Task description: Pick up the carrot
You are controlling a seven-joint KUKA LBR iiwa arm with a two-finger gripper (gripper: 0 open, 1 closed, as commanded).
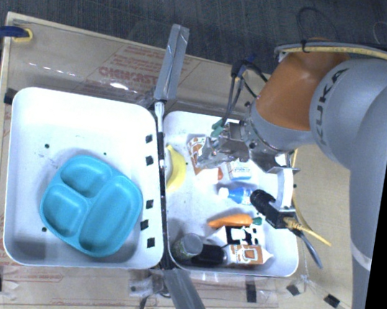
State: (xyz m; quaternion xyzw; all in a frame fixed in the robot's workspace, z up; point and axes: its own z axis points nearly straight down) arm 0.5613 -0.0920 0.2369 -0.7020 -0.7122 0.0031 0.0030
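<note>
Positioning the gripper (217, 152) for the carrot (231, 220)
Gripper hangs in the upper part of the right bin (189, 204), over a printed packet (196, 148); whether it is apart or together cannot be told. Carrot lies lower in that bin, right of frame centre, between a blue-and-white item (237, 192) and a printed box (247, 252) just beside it. Recommended: travel toward the lower frame edge, align across the carrot's narrow width, descend at mid-length, clear of the box

Carrot (230, 221), orange, tapered, lying flat on floor of right bin, approx horizontal w/ slight tilt, lower-middle area, not between gripper fingers, partly overlapped at right end
</note>
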